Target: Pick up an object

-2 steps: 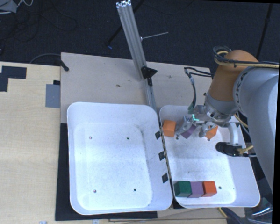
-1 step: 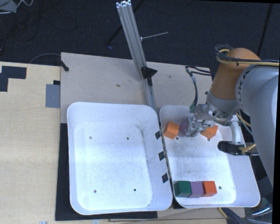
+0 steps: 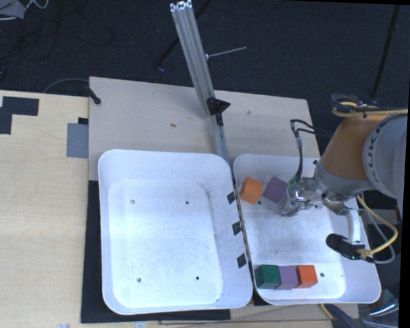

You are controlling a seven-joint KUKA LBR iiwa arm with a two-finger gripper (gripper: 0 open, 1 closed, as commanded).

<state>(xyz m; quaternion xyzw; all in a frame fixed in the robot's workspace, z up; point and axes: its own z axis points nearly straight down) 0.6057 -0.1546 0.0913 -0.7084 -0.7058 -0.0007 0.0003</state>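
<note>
Right bin (image 3: 363, 288) | jaws (image 3: 290, 205) beside purple cube (image 3: 275, 190) | far edge

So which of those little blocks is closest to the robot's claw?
The purple block at the right bin's far end, beside the gripper. The other purple block sits in the near row.

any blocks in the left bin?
No, all five blocks sit in the right bin: an orange block and purple block near the top, three in a row at the bottom.
</note>
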